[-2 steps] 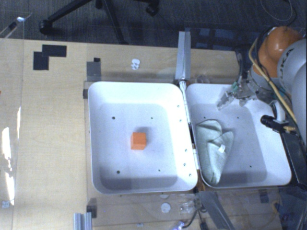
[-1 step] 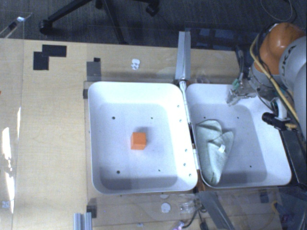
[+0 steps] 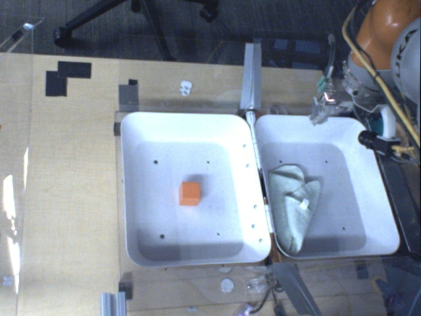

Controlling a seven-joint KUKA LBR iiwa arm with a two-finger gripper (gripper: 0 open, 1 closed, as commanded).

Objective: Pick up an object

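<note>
Nothing is being held yet, so the picking-up is still waiting to begin.

Nearest the viewer, at about five o'clock in the scene, a crumpled grey-green cloth (image 3: 294, 204) is lying in the right bin (image 3: 352, 239), pressed against that bin's left wall and reaching toward its near edge. At about seven o'clock, a small orange cube (image 3: 190, 193) is sitting alone near the middle of the left bin (image 3: 148, 242), well apart from every wall. The two white bins are sitting side by side, touching along a shared middle edge, on a pale wooden bench (image 3: 59, 196).

Farther back, at about two o'clock, the gripper (image 3: 323, 108) is hovering over the far rim of the right bin, well apart from both the cloth and the cube. Its grip cannot be made out. Either object is lying free to be taken.
</note>
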